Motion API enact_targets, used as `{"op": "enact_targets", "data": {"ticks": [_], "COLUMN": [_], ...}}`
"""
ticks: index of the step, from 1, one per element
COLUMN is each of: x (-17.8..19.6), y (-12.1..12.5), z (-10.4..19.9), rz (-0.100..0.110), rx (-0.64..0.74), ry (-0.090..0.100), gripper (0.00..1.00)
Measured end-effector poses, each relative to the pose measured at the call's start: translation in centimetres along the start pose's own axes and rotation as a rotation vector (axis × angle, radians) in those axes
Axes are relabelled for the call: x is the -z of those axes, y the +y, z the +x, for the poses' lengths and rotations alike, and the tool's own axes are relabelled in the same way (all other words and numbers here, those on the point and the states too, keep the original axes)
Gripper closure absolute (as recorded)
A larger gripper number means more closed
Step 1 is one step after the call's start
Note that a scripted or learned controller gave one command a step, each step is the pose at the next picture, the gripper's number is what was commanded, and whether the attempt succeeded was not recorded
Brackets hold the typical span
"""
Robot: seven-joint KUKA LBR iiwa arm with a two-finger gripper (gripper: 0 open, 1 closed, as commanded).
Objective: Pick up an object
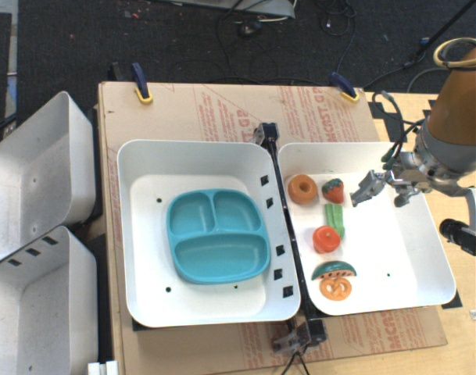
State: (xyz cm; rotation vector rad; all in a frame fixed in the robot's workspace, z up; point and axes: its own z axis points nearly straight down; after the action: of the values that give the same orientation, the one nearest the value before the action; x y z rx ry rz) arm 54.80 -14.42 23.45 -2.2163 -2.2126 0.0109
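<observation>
Strawberry (333, 189) lies just left of the gripper (382, 187), whose jaws seem spread, holding nothing.

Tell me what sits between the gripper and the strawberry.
Nothing visible. The gripper hangs just right of the strawberry, with bare floor of the right bin between them. The doughnut lies on the strawberry's far side.
</observation>
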Motion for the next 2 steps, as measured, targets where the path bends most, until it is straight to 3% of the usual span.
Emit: {"op": "enact_targets", "data": {"ticks": [1,2], "x": [0.6,-5.8], "y": [0.2,0.1], "z": [0.0,-0.1], "rz": [-0.012,-0.006], "rx": [0.003,0.0], "ry": [-0.002,-0.001], "gripper": [0.0,0.0]}}
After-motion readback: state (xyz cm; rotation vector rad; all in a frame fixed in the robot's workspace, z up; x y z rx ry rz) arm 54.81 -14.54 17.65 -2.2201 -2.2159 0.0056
